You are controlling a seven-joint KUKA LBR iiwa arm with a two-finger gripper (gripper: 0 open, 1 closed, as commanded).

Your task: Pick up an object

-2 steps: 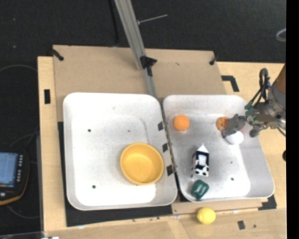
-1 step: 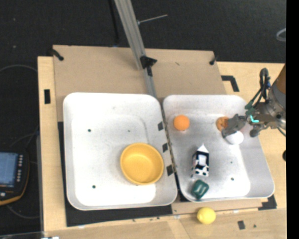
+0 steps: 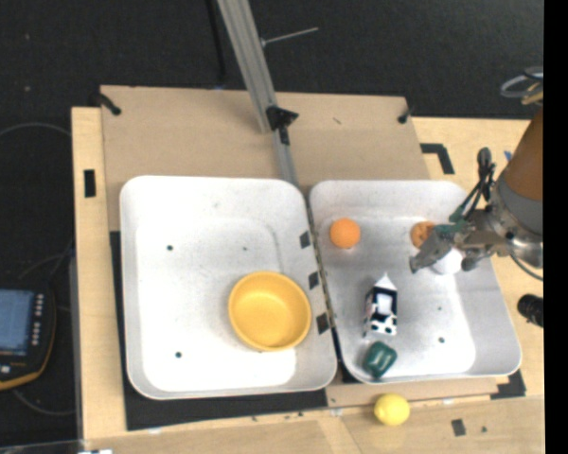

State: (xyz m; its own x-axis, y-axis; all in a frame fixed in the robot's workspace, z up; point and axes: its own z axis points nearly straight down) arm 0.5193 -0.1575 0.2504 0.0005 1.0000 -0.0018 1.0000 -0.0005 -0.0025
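The tool (image 3: 445, 249) is covering part of a second orange ball (image 3: 420, 232) in the right bin (image 3: 483, 348), so only its left side is showing. Whether the tool's fingers are touching that ball is too small and blurred to tell. The arm (image 3: 523, 183) is running out past the right edge. At the left edge, a handheld screen (image 3: 9, 334) is being cut off.

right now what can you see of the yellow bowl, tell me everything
The yellow bowl is round, smooth and plastic-looking, sitting upright with its opening up and nothing visible inside. It rests on the floor of the left bin, near that bin's lower right corner, close to the divide between the bins. Nothing else touches it.
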